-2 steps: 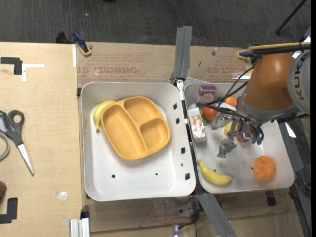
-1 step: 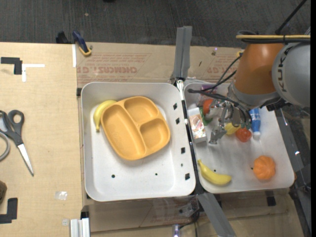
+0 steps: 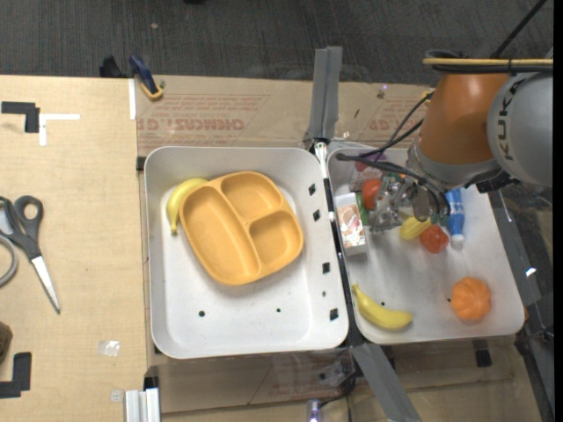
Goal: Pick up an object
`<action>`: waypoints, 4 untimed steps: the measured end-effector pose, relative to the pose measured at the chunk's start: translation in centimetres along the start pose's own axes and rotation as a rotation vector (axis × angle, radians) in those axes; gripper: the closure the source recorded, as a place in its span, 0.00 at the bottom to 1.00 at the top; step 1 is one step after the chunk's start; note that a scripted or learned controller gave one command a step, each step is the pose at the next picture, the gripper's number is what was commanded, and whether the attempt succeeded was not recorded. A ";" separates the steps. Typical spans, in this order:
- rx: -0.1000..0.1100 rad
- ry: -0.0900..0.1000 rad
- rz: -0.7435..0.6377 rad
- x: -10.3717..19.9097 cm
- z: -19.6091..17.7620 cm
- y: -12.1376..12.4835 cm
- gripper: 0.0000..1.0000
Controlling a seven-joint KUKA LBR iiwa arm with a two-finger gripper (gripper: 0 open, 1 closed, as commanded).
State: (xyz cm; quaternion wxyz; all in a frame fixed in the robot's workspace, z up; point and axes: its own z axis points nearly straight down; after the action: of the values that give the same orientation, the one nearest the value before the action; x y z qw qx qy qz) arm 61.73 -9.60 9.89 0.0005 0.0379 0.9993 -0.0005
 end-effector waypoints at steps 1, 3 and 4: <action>0.000 0.000 -0.067 0.4 0.8 0.2 1.00; -0.002 0.003 -0.158 2.7 -0.4 -3.3 1.00; -0.002 0.002 -0.159 2.7 -0.5 -3.3 0.00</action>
State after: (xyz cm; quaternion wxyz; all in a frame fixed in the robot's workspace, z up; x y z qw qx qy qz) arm 58.77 -12.64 10.35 -0.0007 -0.0414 0.9991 0.0003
